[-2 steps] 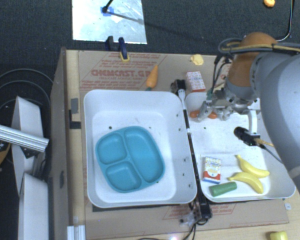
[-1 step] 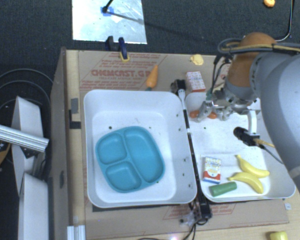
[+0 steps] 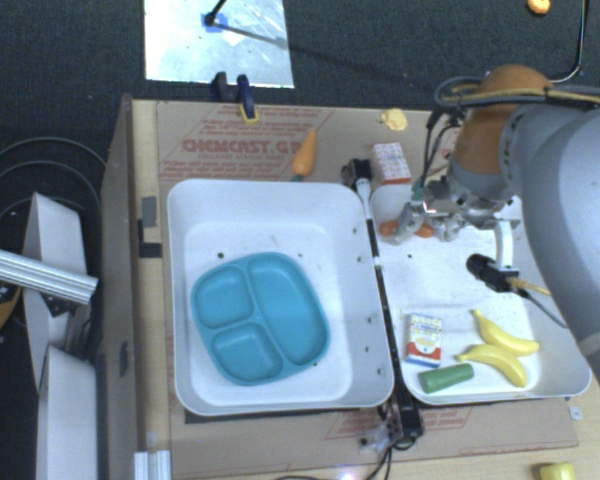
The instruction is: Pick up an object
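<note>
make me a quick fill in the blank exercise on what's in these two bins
1. The blue divided tray lies in the ____ bin as the camera sees it.
2. The two bananas are coloured ____.
3. The green object lies just below the small ____ in the picture.
4. The end effector is over the ____ bin.

Missing words: left; yellow; box; right
</note>
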